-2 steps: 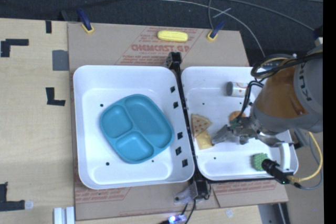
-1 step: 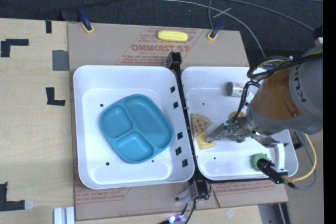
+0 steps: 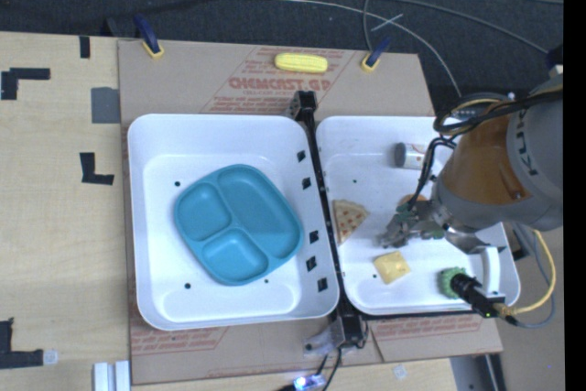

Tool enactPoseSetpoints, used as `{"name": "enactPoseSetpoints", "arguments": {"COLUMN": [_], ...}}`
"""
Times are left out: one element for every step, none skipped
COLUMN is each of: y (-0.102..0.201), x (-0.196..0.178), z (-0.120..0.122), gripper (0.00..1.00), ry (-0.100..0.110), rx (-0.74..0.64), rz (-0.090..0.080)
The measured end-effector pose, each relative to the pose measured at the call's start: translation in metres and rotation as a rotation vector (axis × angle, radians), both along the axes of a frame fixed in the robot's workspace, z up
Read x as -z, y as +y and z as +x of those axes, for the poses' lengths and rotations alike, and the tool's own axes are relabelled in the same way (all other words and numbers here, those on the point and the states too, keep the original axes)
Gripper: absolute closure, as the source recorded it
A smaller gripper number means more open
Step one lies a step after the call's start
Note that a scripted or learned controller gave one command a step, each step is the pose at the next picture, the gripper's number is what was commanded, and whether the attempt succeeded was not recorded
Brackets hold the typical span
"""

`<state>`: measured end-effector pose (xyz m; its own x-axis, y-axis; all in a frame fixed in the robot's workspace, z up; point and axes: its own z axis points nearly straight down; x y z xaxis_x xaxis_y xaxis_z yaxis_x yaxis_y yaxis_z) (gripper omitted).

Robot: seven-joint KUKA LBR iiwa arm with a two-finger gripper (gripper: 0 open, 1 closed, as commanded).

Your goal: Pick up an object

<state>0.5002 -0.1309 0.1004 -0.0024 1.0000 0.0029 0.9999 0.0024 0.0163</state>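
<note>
You see the gripper (image 3: 396, 232) low in the right bin (image 3: 366, 135), near 1 yellow block (image 3: 392, 266); claw state unclear.

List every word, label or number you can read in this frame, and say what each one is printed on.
"CHEMCAST GP" in red, on the brown cardboard sheet under the two bins, beside the yellow object.
Smaller red print repeats on the same sheet above the left bin and along its bottom edge: too blurred to read.
</note>
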Motion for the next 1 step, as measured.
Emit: {"name": "enactPoseSetpoints", "arguments": {"y": [0.0027], "x": [-0.0623], "z": [-0.0012], "gripper": [1.0], "ry": [0.012], "rx": [0.001], "rz": [-0.004]}}
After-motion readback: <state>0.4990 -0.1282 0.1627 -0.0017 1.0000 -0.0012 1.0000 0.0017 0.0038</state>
